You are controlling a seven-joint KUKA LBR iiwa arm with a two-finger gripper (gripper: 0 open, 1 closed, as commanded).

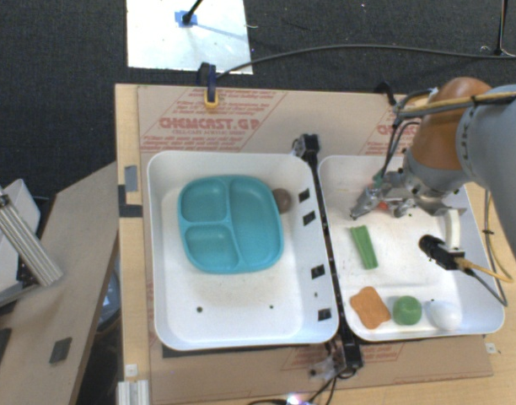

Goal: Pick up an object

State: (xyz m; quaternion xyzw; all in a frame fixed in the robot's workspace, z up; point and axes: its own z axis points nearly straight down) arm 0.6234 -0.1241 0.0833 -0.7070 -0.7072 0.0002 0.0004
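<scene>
Currently we have 2 white bins on the bench. Left bin [233, 302] holds a teal divided plate [228, 224] with 3 compartments, nothing on it, plus a small brown round thing [282, 198] just beside the plate's right edge. Not a good target: small, close to the plate and the bin wall. Right bin [393, 268] has the better options. First is a green stick [363, 247], lying flat near the bin's left wall, long axis running roughly up-down in view, clear of its neighbours. Below it sits an orange piece [370, 307] at the front edge. The claw [378, 202] hangs over the bin's upper part, just above the stick's far end; we cannot tell how far open it is, and we see nothing held in it. Further right along the front edge: a green round thing [406, 310] next to the orange piece, then a white round thing [446, 315] in the corner. Our pick is the green stick. It looks like light, stiff plastic, probably smooth, so it may slip. We'd grip across the narrow width at mid-length, so it lifts level and doesn't pivot.
</scene>
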